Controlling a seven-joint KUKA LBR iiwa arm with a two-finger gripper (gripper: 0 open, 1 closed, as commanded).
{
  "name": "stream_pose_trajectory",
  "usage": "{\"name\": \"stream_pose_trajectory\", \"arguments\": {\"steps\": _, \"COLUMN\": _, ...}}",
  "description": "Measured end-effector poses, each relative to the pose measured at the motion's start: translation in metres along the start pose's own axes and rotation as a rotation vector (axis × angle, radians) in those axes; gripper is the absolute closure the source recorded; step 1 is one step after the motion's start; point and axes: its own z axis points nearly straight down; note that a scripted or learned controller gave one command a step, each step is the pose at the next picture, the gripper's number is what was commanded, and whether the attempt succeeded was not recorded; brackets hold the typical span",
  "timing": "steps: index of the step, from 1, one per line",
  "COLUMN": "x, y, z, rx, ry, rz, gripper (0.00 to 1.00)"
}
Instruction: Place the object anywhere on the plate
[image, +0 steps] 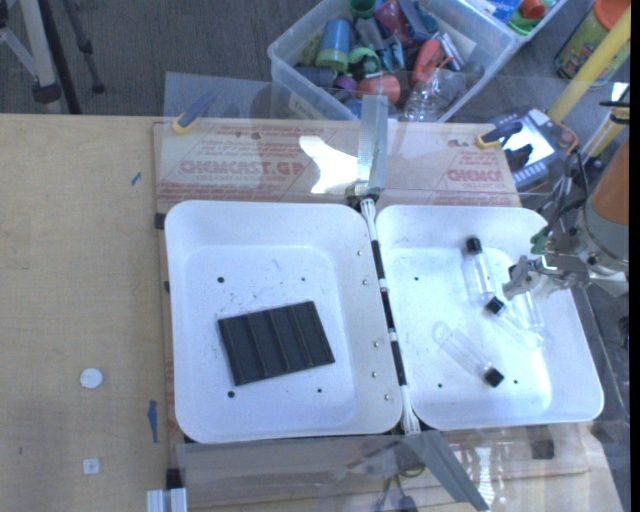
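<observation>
My claw (522, 278) hangs over the right bin (570, 400); I cannot tell its opening. A clear bottle (481, 270) lies just left of it, the dark plate (275, 343) far left.

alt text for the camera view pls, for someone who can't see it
Two shallow white bins sit side by side on a bench: the left bin holds a dark ridged plate, the right bin three clear vials with black caps. The tool reaches in from the right, over the vials.

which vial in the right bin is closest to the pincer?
The upper clear vial, black caps at both ends, lies just left of the pincer. The other vial lies lower, toward the bin's front edge.
</observation>
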Motion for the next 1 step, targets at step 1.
{"name": "stream_pose_trajectory", "arguments": {"steps": 1, "x": 0.0531, "y": 0.0252, "z": -0.0346, "rx": -0.001, "ry": -0.001, "rz": -0.175, "gripper": 1.00}}
